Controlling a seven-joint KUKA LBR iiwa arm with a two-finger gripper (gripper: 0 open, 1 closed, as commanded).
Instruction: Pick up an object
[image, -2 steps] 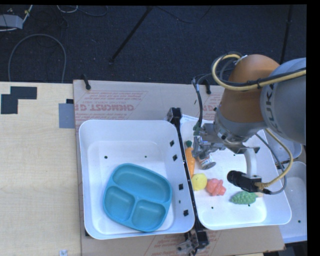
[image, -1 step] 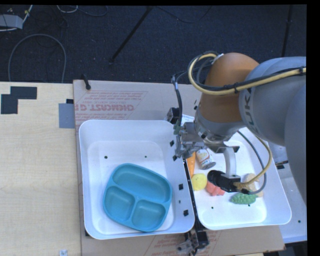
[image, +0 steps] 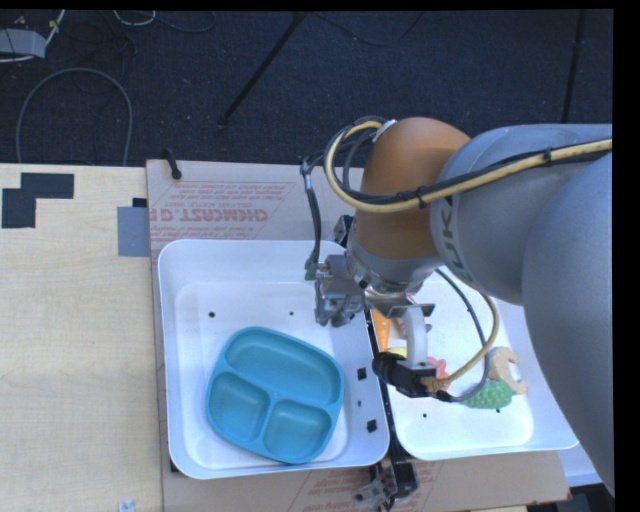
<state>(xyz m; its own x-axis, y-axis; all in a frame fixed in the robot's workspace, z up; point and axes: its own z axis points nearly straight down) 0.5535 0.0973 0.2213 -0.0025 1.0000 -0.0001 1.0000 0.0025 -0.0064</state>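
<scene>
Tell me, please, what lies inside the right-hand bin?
A green knobbly object and a pale curved piece lie in the right bin; the arm covers its far half.

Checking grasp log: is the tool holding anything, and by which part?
Cannot tell. The tool is over the left bin, blocked by the wrist; the blue plate lies free.

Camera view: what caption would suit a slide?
Robot arm reaches over two white bins; a blue divided tray lies in the left one.
</scene>
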